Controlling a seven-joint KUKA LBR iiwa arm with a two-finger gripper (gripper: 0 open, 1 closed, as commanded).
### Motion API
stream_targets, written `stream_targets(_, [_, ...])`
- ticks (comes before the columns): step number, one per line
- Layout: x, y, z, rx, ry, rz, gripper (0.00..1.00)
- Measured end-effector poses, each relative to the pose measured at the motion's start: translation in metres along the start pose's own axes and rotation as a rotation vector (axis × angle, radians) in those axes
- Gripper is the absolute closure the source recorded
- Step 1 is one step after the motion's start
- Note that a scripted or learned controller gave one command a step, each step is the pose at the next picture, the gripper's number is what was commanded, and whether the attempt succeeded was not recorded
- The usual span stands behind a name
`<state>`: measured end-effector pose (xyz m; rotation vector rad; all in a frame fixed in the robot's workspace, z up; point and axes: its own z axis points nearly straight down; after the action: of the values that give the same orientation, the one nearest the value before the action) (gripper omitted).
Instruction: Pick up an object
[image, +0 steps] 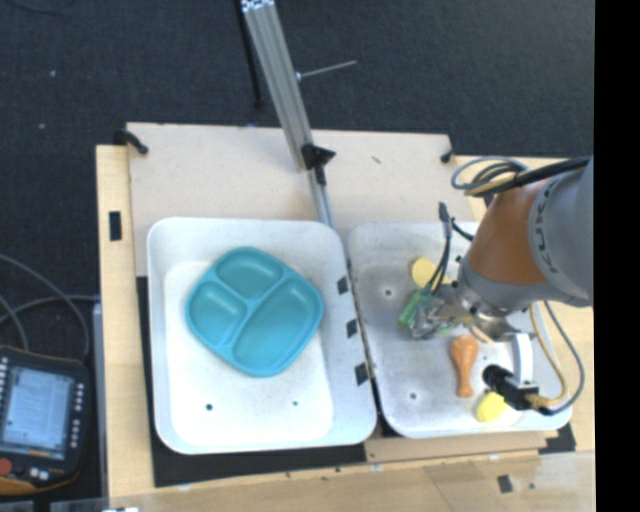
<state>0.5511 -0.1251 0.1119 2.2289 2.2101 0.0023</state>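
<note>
Over the right-hand shallow white bin (385, 400), your grey arm with the orange band (520, 245) reached in from the right and hung low, its tool (428, 318) sitting right at a small green object (412, 312) near the bin's middle. You could not tell from this slanted view whether the tool was spread wide, drawn narrow, or holding anything, because the wrist covered it; the green piece showed only as a sliver at the tool's left edge, so treating it as gripped would have been a guess.

Several pickable things lay close together there: a pale yellow rounded object (423, 270) just beyond the green one, an orange drumstick-shaped toy (465, 362) just beside the wrist on the near side, and a bright yellow lump (490, 407) near the bin's front right corner. In my judgement that crowding was your main risk. A closing tool could have caught only the edge of the green piece and let it slip on the lift, or nudged the pale yellow object aside.

The loose cables (552, 350) hanging off the wrist trailed close to the orange toy and could have dragged it. The turquoise divided plastic plate (257, 312) in the left bin (180, 420) lay well apart and looked safe.
</note>
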Motion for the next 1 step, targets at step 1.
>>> stream_targets(1, [-0.0093, 0.0011, -0.0458, -0.003, -0.001, -0.002, 1.00])
